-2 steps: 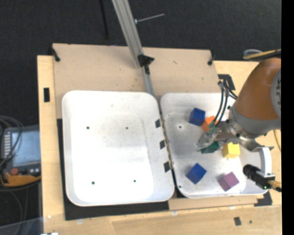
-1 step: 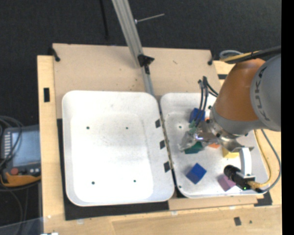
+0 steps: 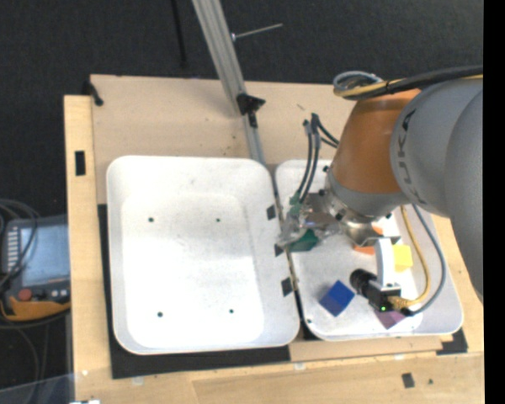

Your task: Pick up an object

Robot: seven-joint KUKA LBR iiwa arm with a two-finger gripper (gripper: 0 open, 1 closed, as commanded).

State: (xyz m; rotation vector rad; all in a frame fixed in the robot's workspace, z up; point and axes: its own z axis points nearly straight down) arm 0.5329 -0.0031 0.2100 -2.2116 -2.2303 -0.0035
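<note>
Over the right bin, the gripper is hanging near the left wall; whether it is clamped, I cannot tell. Nearby, a blue block is lying beside a yellow piece. Both bins are sitting on a wooden bench, dark floor surrounding it.

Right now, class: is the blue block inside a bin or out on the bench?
Inside. The blue block lies on the floor of the right bin, within its rim, below the arm's wrist.
</note>
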